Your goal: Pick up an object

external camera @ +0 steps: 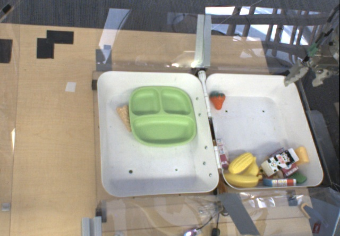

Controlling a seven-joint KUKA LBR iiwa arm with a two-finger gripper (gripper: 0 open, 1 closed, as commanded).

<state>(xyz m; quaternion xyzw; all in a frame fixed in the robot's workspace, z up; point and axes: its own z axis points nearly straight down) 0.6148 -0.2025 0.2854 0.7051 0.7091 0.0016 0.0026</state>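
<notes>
One fixed camera looks down at a slant from above the bench (48, 123), taking in both white bins (159, 184).

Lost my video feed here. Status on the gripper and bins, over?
Gripper at right bin's far right corner, nothing seen held. Bananas, toy strawberry, small items untouched in right bin. Green plate in left bin.

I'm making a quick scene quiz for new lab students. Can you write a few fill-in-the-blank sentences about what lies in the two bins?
1. The green divided plate lies in the ____ bin of the camera view.
2. The strawberry sits in the right bin close to its ____ wall.
3. The yellow bananas rest along the right bin's ____ edge.
4. The plate has ____ compartments.

Missing words: left; left; near; three
</notes>
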